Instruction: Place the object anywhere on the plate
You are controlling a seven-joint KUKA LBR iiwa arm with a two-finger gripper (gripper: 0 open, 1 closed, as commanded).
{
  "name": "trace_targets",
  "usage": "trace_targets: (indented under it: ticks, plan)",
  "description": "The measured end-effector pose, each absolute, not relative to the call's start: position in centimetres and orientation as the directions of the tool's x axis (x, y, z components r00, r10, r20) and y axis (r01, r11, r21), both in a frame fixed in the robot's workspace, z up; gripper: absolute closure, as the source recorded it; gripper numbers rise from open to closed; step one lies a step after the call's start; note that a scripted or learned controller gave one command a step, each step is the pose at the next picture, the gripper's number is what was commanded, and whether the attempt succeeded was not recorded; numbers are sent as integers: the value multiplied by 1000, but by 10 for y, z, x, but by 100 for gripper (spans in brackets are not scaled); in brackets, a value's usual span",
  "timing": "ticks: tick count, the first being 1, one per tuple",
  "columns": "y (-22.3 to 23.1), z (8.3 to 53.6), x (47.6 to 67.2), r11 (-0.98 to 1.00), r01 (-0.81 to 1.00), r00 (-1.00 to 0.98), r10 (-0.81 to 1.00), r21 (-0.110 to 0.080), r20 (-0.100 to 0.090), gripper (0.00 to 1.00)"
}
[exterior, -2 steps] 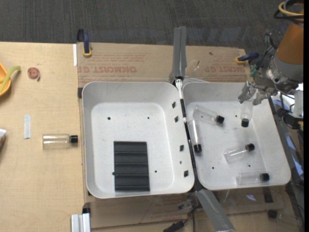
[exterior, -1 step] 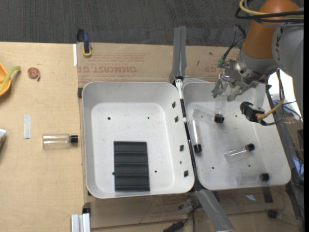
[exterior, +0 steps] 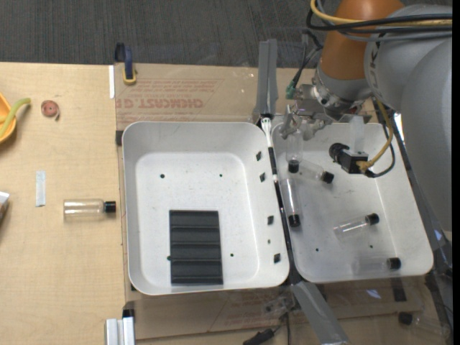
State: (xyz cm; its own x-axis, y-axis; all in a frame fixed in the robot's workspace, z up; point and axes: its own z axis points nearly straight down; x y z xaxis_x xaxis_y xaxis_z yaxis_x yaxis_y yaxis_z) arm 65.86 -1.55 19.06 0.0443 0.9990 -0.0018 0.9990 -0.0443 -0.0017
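Note:
The plate (exterior: 194, 246) is a black ribbed rectangle lying in the front half of the left bin (exterior: 136, 192). Several clear vials with black caps lie in the right bin (exterior: 410, 214): one (exterior: 310, 171) near the back left, one (exterior: 355, 226) in the middle, one (exterior: 291, 203) along the left wall. My gripper (exterior: 293, 126) hangs over the back left corner of the right bin, just above the first vial and well away from the plate. Nothing is visibly held in it.
Another black cap (exterior: 393, 263) shows at the right bin's front right. A clear vial (exterior: 88, 208), a small white strip (exterior: 40, 189) and a red disc (exterior: 49, 108) lie on the wooden bench left of the bins. A cable loop (exterior: 359, 160) hangs from the wrist.

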Motion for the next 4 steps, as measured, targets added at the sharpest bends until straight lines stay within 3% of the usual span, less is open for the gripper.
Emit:
trace_targets:
  ticks: [1,2,3,4]
  plan:
    - [-15,191,659,-44,999,44,999,-2,-2,0]
    - [-90,249,659,88,996,-88,996,0,-2,0]
    - [-153,419,659,97,995,-97,995,-1,-2,0]
    - [-78,413,659,-214,977,214,977,-4,-3,0]
